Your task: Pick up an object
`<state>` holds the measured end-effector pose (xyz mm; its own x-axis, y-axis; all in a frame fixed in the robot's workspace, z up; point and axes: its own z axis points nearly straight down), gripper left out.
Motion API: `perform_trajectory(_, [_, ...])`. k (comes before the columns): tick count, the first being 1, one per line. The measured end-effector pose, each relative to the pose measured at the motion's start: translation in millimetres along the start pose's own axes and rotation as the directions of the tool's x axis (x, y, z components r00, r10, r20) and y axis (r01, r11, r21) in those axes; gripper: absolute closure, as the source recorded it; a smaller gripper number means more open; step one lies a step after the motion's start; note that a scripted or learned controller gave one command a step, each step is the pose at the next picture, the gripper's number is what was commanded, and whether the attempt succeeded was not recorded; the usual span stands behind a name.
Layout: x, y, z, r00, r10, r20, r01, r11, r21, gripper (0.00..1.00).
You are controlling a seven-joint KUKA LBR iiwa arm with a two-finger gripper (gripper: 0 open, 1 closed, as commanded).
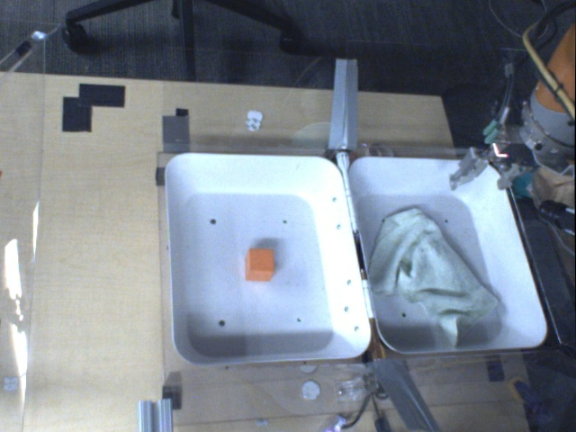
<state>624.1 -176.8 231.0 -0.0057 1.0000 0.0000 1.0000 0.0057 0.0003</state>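
Observation:
A small orange cube [260, 264] sits near the middle of the left bin [193, 241]. In the right bin [513, 268] lies a crumpled pale cloth [427, 268], spread over its centre and front. My gripper [487, 169] hovers over the right bin's far right corner, above and behind the cloth. It is open, with nothing between its fingers. The grey arm with its orange band [551, 97] comes in from the upper right.
A metal divider post [343, 106] stands behind the seam between the bins. Black tape marks [90, 104] lie on the wooden bench at far left. An office chair base [184, 7] stands on the dark floor beyond the bench. Cables hang by the arm at right.

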Motion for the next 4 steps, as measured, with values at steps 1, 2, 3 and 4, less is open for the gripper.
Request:
perform_trajectory(1, [10,15,131,0.997,-0.071,0.001,0.071,0.997,-0.005,0.00])
perform_trajectory(2, [12,16,120,0.997,-0.075,0.002,0.075,0.997,-0.008,1.00])
perform_trajectory(3, [-5,-9,85,0.999,-0.051,0.001,0.051,0.999,-0.003,1.00])
perform_trajectory(4, [22,11,37,0.988,0.156,0.000,-0.156,0.988,-0.001,1.00])
